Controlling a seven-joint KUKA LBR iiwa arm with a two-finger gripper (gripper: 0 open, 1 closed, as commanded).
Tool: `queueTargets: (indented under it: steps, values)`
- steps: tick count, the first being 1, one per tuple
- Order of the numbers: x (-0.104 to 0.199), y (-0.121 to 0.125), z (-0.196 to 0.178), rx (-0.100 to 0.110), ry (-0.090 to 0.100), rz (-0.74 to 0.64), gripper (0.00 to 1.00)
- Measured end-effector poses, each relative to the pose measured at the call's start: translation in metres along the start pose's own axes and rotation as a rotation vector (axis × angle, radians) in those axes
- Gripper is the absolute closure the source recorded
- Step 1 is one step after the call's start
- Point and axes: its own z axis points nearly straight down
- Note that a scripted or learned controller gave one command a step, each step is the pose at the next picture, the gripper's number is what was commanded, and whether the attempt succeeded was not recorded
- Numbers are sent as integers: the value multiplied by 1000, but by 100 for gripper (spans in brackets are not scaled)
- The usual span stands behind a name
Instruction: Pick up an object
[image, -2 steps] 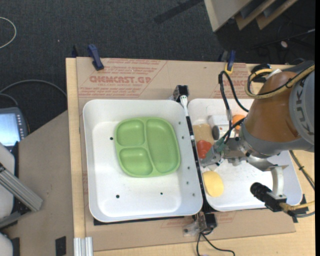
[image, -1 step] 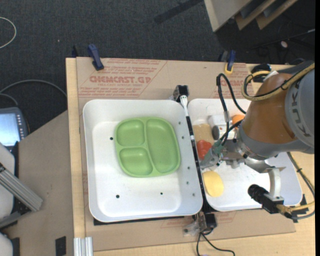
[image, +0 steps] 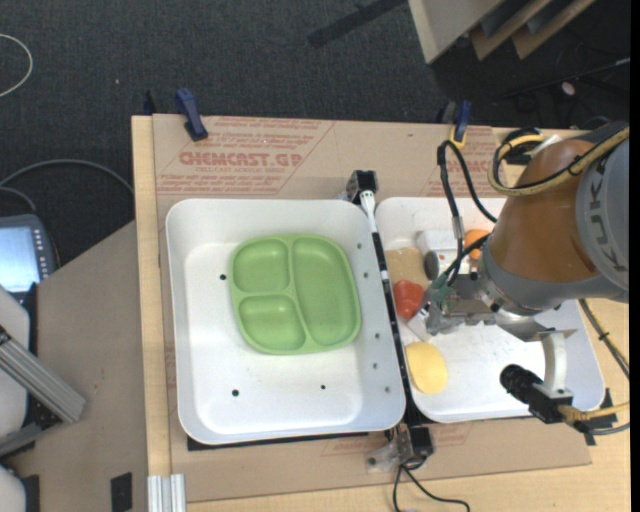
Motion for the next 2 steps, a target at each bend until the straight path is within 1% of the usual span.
queueTargets:
  steps: [1, 2]
  values:
    - [52, 1, -114, -10, 4, -8, 100]
    - [129, -2, -45, 13, 3, -8, 100]
